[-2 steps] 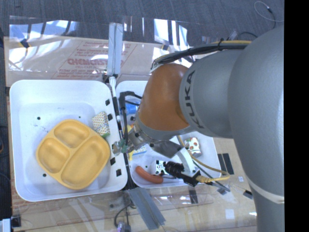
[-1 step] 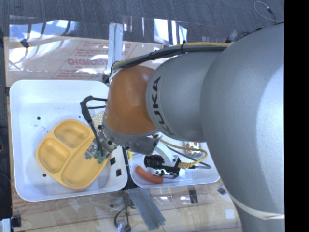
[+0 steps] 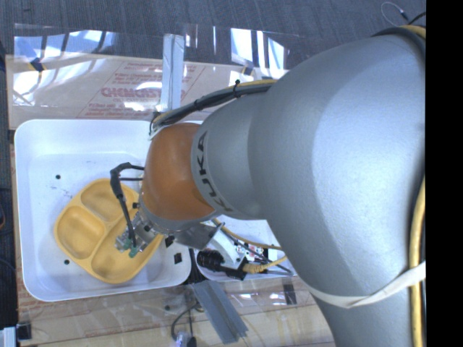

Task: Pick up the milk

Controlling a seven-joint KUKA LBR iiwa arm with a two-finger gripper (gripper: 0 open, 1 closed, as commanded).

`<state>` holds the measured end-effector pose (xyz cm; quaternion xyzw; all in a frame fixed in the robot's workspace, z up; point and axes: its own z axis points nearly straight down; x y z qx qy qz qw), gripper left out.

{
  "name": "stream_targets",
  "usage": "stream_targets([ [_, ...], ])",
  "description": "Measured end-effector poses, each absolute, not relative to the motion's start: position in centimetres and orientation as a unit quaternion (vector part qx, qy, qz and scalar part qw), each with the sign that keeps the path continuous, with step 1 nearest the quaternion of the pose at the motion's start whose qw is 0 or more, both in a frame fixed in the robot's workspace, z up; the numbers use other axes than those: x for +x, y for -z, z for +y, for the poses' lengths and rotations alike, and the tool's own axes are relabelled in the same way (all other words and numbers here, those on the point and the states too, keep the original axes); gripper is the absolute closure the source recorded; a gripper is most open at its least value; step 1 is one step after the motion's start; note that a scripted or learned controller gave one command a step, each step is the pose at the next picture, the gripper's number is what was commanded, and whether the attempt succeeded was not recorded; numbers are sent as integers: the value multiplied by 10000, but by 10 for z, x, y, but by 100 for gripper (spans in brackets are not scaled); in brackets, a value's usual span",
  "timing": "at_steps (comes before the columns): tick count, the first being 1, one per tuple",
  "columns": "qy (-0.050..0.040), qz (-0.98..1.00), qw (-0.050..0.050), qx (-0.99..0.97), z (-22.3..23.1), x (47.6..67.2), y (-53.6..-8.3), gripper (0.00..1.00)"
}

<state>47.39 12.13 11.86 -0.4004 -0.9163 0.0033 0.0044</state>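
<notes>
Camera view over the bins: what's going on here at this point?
The grey arm with its orange band reaches in from the right and hangs low over the left white bin. A yellow divided tray lies in that bin, partly under the wrist. The arm covers most of the right side of the bench, and no milk can be made out, so nothing shows a pick having succeeded yet.

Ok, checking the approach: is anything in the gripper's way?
A yellow tray lies right under the gripper in the left bin. The arm hides much of the bench, so beyond that I cannot tell.
</notes>
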Motion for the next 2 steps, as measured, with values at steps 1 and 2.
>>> stream_targets([
  [1,-30,-8963,49,-4434,102,474,-111,100],
  [2,-11,-9465,18,-3228,39,478,-190,100],
])
